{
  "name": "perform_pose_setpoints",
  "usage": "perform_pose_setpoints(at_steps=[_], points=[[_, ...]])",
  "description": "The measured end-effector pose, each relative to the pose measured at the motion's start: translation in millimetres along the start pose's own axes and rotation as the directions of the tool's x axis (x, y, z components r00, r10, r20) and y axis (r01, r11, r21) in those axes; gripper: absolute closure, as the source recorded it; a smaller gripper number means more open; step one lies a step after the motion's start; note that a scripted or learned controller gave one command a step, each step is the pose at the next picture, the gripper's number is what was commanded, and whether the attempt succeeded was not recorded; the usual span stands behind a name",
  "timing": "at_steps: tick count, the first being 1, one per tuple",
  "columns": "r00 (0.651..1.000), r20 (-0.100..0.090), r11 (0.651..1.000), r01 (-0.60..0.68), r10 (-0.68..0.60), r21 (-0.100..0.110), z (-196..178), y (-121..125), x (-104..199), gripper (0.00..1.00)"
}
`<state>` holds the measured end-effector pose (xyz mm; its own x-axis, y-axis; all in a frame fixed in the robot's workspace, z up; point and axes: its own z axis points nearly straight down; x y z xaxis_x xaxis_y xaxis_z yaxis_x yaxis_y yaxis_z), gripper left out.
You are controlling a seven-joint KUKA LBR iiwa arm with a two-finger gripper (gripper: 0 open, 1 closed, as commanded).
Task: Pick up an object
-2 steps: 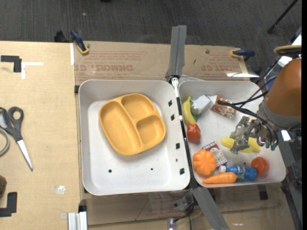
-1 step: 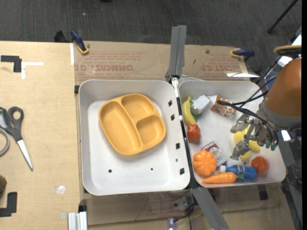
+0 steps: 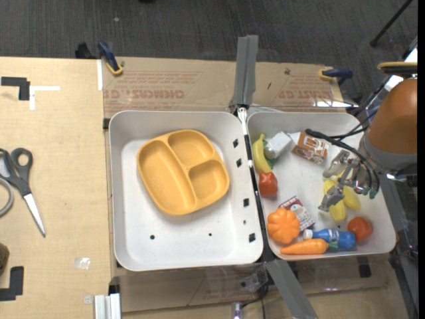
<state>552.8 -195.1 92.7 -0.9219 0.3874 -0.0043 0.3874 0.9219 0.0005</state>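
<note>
The hand [image 3: 342,188] hangs low over the right bin [image 3: 292,121], near its right wall, directly above a yellow toy [image 3: 340,205], seemingly lined up for a grab there. I cannot tell whether it is released or clenched. Other candidates crowd the bin's near edge: a small pumpkin [image 3: 283,225], a carrot [image 3: 305,247] and a tomato [image 3: 359,228]. The left bin [image 3: 126,198] carries a yellow divided plate [image 3: 183,171].
</note>
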Motion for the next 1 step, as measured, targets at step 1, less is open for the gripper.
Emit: perform_pose_setpoints(at_steps=[1], points=[[1.000,0.006,1.000,0.003,-0.003,0.001,-10.7,1.0,-1.6,1.00]])
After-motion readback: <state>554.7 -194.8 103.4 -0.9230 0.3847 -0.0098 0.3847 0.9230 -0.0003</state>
